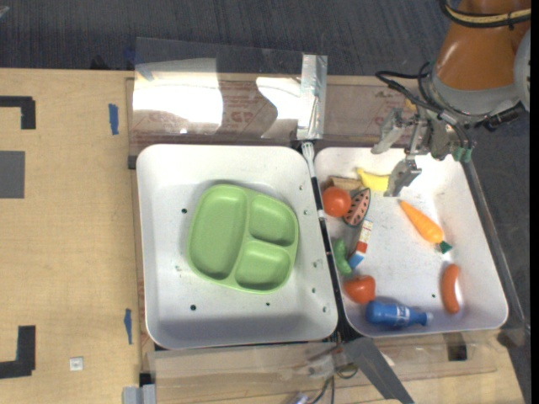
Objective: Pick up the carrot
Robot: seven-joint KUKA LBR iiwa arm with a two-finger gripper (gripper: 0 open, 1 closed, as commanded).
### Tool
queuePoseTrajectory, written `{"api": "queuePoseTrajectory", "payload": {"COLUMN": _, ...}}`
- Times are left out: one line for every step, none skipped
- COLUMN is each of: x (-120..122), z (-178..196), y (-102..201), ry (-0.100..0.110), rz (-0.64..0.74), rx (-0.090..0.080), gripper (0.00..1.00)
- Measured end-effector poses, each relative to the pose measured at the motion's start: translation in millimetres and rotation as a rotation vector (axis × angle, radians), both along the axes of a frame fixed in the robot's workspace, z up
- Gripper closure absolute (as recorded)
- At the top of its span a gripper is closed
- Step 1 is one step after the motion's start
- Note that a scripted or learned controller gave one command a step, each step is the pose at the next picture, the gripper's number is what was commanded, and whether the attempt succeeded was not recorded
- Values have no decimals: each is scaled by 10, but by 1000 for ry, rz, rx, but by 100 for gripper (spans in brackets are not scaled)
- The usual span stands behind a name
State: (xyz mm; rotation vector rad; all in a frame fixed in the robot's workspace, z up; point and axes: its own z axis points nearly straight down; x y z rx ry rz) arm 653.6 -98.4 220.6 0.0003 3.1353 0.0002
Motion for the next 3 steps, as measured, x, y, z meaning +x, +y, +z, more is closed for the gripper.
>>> {"api": "queuePoseTrajectory", "payload": {"x": -698, "z": -1220, "y": -223, "ry": -4, "rz": -390, "rx": 2, "gripper": 0}}
{"api": "queuePoseTrajectory", "payload": {"x": -64, "z": -1316, "y": -193, "ry": 2, "rz": -107, "rx": 1, "gripper": 0}}
{"api": "queuePoseTrajectory", "payload": {"x": -248, "z": -530, "y": -818, "ry": -10, "rz": -13, "rx": -5, "gripper": 0}}
